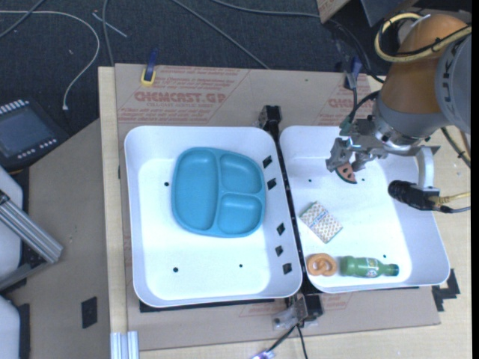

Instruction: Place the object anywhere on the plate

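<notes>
**Ana:** Camera view from above the table (112, 200) shows two white bins side by side. Where is the hand?

**Ben:** The hand (346, 164) hangs over the upper part of the right bin (419, 238), at the end of the grey arm (419, 73) with its orange band. Between its fingers sits a small object (346, 173), brownish-orange with a darker patch, rounded along its lower edge. The fingers stand narrow, closed on it from both sides.

**Ana:** Can you tell what the object is?

**Ben:** No, too small and partly hidden by the fingers. Only the lower curve and its colour show.

**Ana:** And the plate?

**Ben:** The blue plate (217, 193) lies in the left bin (150, 275), roughly in its middle. It has three compartments, one long one on the left and two smaller ones on the right. The object is well apart from it, across the divide between the bins.

**Ana:** What else lies in the right bin?

**Ben:** A small checkered packet (322, 221) near its middle, tilted. Along the lower edge, an orange ring-shaped piece (321, 265) lies just beside a green bottle (368, 267) on its side.
</notes>
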You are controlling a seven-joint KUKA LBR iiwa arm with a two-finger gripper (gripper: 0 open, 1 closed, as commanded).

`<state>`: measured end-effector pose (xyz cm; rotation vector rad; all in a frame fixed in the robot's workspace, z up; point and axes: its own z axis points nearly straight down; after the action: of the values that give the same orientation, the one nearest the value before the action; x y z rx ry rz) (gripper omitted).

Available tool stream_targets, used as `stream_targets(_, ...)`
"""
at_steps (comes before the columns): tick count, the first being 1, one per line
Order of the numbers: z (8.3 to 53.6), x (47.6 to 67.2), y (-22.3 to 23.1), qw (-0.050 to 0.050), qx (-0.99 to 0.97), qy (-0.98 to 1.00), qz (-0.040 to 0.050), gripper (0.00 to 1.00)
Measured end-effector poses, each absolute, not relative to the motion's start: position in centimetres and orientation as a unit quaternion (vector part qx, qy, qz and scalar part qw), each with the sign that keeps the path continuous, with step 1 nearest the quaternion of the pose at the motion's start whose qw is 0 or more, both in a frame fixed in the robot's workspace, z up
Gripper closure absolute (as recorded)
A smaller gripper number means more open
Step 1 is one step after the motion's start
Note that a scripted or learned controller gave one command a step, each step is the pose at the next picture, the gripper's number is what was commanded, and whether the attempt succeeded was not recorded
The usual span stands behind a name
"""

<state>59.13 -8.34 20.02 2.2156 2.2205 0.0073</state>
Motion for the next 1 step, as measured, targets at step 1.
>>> stream_targets(1,22.05,59.23,-8.33,0.001,0.707,0.707,0.0013,1.0)
